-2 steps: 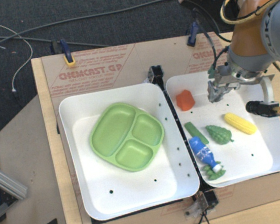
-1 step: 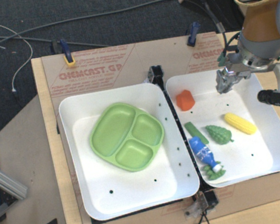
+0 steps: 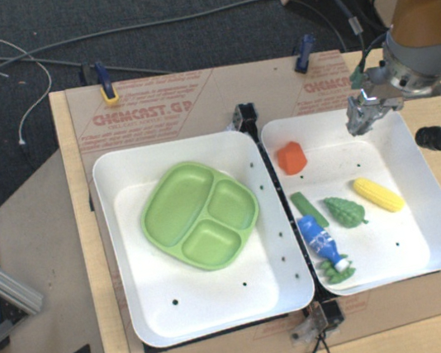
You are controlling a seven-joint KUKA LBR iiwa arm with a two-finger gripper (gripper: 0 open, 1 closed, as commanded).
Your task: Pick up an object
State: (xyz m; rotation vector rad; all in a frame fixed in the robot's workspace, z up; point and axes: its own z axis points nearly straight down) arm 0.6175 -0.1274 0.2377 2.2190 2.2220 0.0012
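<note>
Grey arm (image 3: 422, 54) with orange band, ending in a small metal pincer (image 3: 359, 117).

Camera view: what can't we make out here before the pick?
- Gripper: small and dark against the right bin's far rim; its finger gap can't be read.
- Arm: cut off by the top and right edges, so its upper part is unseen.
- Blue bottle: label too small to read.
- Small green piece at the bottle's cap end: too small to identify.
- Divided green plate: covers part of the left bin's floor.
</note>
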